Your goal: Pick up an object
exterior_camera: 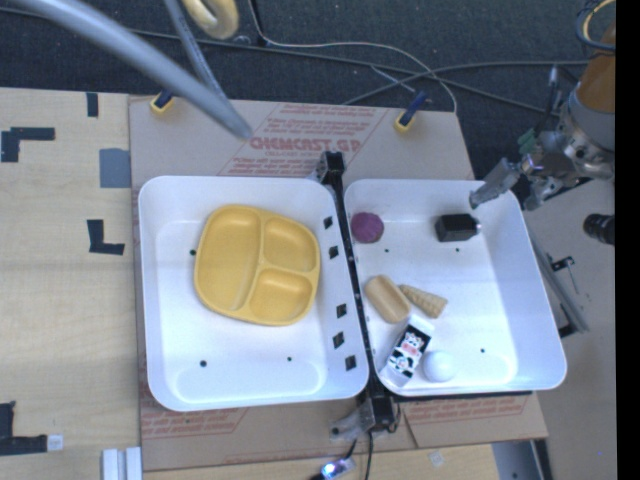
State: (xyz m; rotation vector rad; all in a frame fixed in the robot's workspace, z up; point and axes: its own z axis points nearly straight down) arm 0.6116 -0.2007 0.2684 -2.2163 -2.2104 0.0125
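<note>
The right bin [530,298] holds several small objects: a purple round piece [367,227], a black block [455,227], a tan bread-like piece [385,299], a pale cone [424,299], a cow-patterned carton [408,354] and a white ball [438,366]. My gripper [508,194] hovers over the bin's upper right corner, just right of the black block. Its two grey fingers stand apart, open, with nothing between them.
A yellow divided plate [257,264] lies in the left bin [160,298]. A black divider [346,278] runs between the bins. Cables [420,73] trail across the dark floor behind the bench, and a grey pole [120,38] crosses the upper left.
</note>
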